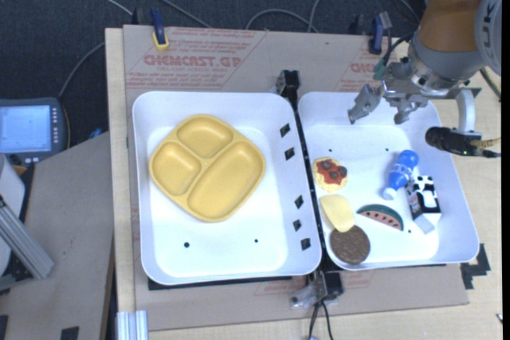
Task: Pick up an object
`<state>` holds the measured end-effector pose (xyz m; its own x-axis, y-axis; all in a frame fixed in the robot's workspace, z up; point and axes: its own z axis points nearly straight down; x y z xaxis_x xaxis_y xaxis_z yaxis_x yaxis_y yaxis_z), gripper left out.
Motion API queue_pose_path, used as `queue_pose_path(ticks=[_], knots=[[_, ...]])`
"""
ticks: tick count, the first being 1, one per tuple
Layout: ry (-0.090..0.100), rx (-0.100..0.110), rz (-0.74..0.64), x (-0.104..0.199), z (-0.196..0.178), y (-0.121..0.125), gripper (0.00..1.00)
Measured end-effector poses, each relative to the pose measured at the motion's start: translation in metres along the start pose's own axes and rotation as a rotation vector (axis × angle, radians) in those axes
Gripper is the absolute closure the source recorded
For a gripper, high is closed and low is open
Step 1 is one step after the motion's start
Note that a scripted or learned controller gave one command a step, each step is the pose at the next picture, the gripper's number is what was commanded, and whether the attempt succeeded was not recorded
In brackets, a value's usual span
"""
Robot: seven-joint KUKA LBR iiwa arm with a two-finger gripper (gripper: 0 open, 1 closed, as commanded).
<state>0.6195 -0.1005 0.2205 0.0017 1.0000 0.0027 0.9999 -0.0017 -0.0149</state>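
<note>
My gripper (383, 108) hangs over the far part of the right bin (454, 251), fingers spread open with nothing between them. Below it in that bin lie a blue bottle (400, 172), a black-and-white cow toy (424, 198), a pizza slice toy (330, 172), a pale yellow piece (338, 212), a watermelon slice (381, 216) and a brown cookie (350, 245). All of them sit nearer the front than the gripper, apart from it.
A yellow three-compartment plate (207, 166) lies in the left bin (159, 251). A black divider (296, 163) with clips runs between the bins. Blue clamps (159, 31) hold the cardboard base at the back. A small screen (29, 126) sits at far left.
</note>
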Motion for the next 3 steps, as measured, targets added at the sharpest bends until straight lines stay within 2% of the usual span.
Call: queue_pose_path(ticks=[1, 3], knots=[[-0.001, -0.014, -0.002, 0.0, -0.008, 0.003, 0.0], [-0.002, -0.008, -0.001, -0.007, 0.082, 0.005, 0.0]])
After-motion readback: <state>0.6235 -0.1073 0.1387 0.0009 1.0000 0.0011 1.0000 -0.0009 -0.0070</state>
